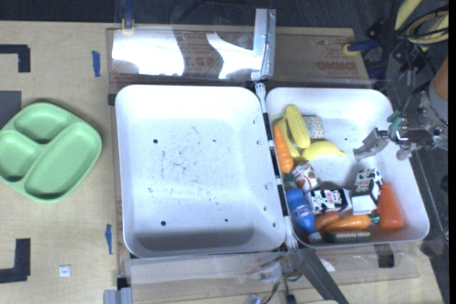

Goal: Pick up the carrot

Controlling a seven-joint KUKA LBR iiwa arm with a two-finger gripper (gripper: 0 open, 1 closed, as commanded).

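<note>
Gripper (372,142) hangs over the right bin (354,102) at about 3 o'clock, nothing visibly in it — can't tell how far the jaws are apart. Carrot (283,149) lies along that bin's 9 o'clock wall, just beside the corn (296,126) and lemon (322,150). Left bin (135,105) sits alongside; green plate (47,151) well apart at 9 o'clock.

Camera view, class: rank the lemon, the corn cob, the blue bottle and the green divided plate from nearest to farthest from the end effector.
Measured from the end effector:
1. Lemon, just to its left in the right bin.
2. Corn cob, farther left, near the divider.
3. Blue bottle, at the bin's lower left; close to the corn's distance.
4. Green divided plate, far left on the bench.
</note>
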